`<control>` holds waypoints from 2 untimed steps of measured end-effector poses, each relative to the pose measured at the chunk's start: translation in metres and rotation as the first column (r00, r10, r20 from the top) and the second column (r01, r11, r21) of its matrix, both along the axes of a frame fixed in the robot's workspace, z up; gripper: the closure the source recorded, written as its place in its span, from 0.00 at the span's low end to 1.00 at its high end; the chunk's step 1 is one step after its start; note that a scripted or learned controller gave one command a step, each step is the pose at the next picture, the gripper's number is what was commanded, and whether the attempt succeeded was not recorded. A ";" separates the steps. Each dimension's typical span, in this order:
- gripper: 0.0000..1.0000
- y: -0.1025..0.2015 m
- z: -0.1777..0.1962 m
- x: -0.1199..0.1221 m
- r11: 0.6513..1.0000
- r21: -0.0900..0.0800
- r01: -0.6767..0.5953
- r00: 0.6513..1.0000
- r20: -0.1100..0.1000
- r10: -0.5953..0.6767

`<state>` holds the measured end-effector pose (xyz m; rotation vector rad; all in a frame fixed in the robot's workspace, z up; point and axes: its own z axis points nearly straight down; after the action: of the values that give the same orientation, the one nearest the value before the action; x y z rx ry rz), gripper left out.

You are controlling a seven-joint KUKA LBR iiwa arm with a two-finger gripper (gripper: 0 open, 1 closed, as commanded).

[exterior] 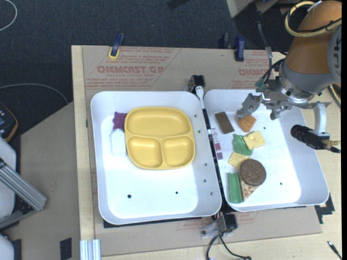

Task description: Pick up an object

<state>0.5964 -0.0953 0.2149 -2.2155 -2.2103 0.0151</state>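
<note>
While its fingers hang spread and empty, the gripper (263, 106) hovers with the orange wedge (247, 123) lying just below its left-hand finger (247, 106).

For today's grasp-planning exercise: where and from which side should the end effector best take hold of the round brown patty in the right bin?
Probably grip the round brown patty across its rim, coming straight down from above. It lies flat, partly resting on other food pieces, with open bin floor to its right, so its curved edge there looks easiest for a finger to reach.
</note>
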 end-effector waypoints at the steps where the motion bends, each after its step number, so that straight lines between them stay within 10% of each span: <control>1: 0.00 0.000 0.007 0.003 1.000 -0.001 -0.002 1.000 0.014 0.002; 2: 0.00 -0.005 -0.037 0.005 1.000 0.000 -0.002 1.000 0.009 0.002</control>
<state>0.6019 -0.1002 0.1775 -2.2185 -2.2170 0.0055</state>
